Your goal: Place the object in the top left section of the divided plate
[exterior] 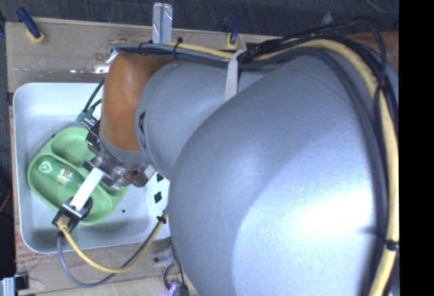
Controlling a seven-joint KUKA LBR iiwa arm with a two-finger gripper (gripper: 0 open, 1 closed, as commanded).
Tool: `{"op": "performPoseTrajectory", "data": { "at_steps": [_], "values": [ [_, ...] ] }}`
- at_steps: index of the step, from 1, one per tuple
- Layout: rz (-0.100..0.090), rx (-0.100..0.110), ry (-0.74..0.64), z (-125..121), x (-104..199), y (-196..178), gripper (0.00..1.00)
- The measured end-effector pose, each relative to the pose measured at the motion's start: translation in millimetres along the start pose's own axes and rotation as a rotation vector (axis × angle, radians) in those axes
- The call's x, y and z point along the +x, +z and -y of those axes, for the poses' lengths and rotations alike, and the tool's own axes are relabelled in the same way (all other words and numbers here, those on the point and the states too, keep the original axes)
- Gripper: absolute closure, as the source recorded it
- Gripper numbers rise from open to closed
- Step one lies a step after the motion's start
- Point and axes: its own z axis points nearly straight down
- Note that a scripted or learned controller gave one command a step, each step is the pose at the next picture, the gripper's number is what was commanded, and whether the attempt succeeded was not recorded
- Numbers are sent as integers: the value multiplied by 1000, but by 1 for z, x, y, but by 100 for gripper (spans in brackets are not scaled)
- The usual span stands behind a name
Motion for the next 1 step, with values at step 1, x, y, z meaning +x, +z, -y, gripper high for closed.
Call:
{"op": "performPoseTrajectory", "data": {
  "at_steps": [1],
  "values": [
    [-1, 2, -97, -9, -8, 5, 100]
  ]
}}
